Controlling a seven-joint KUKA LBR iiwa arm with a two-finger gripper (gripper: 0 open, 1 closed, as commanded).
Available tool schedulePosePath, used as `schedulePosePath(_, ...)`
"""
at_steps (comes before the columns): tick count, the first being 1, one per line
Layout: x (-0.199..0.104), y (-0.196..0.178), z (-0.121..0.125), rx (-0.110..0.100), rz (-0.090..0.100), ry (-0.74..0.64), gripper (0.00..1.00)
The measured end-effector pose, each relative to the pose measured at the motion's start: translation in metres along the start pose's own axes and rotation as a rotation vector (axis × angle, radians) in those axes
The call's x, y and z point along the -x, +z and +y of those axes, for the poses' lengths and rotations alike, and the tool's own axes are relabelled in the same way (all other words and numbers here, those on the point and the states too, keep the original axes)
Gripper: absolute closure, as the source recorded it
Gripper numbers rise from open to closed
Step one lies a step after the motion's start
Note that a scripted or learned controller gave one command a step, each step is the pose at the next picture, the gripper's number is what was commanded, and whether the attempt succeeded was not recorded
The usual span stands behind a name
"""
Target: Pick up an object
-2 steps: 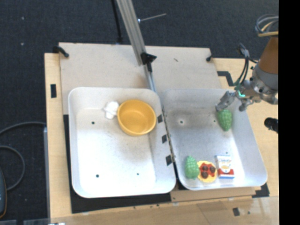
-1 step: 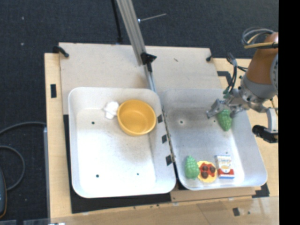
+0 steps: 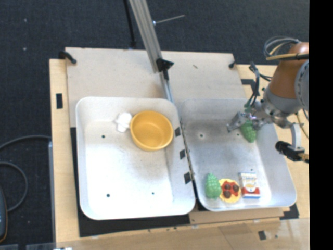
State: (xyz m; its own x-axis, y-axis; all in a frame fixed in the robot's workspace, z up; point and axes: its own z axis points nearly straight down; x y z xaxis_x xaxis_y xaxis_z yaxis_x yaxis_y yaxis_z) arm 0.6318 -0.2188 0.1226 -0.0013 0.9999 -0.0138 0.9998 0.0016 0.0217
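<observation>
Left bin [image 3: 93, 155]: a yellow bowl [image 3: 151, 130] near its far edge, a small white object [image 3: 123, 121] touching the bowl's left side.
Right bin [image 3: 223, 139]: along its near edge, a green knobbly toy [image 3: 212, 186], a round red-and-yellow piece [image 3: 229, 190], a small carton [image 3: 251, 185].
Claw [image 3: 247, 126]: near the right bin's far right corner, over a green object [image 3: 250, 134]; whether that object sits between the fingers, I cannot tell.
Risk: if the grip is shallow or off-centre, the rounded green object may slip out as the arm lifts.
</observation>
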Motion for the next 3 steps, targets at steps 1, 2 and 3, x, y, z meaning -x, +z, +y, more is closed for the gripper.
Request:
schedulePosePath(1,0.001,-0.01,0.001,0.004,-0.003,-0.003,1.0)
schedulePosePath(2,0.006,-0.058,0.011,-0.015,0.012,-0.004,1.0)
schedulePosePath(3,0.008,-0.112,0.014,-0.014,0.011,-0.004,1.0)
